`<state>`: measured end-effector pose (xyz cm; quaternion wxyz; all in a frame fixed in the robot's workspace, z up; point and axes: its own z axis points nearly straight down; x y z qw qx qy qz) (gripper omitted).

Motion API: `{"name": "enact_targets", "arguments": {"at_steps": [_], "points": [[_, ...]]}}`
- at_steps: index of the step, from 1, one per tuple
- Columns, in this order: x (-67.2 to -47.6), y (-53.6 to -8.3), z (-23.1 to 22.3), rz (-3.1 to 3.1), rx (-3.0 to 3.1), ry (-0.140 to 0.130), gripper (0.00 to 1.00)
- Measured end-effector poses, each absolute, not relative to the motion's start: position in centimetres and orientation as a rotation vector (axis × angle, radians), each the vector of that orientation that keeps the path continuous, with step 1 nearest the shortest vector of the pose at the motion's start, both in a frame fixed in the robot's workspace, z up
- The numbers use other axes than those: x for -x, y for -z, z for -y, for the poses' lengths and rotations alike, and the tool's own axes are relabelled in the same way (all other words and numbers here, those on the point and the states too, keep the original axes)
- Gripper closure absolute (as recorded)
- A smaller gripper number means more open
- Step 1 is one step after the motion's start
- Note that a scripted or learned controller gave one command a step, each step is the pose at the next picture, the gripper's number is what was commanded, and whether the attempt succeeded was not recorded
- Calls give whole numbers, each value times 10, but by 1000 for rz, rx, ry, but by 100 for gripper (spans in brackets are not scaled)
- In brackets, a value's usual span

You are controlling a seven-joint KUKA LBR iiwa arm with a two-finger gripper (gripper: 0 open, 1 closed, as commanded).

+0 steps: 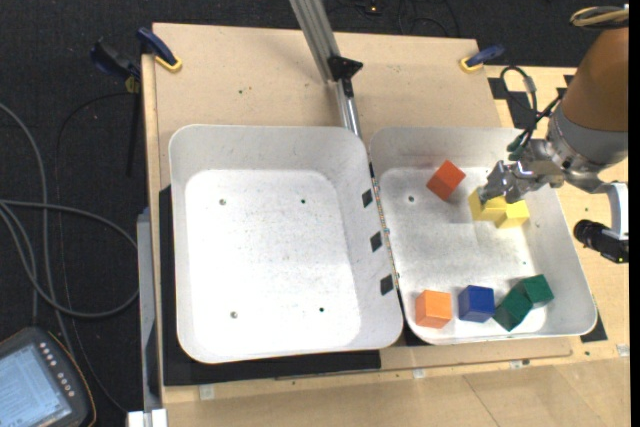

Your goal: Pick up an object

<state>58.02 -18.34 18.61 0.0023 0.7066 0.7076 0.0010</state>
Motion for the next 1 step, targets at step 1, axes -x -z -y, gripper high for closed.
{"name": "enact_targets", "arguments": {"at_steps": [1], "points": [[-586, -231, 188, -2219, -2215, -3, 100]]}}
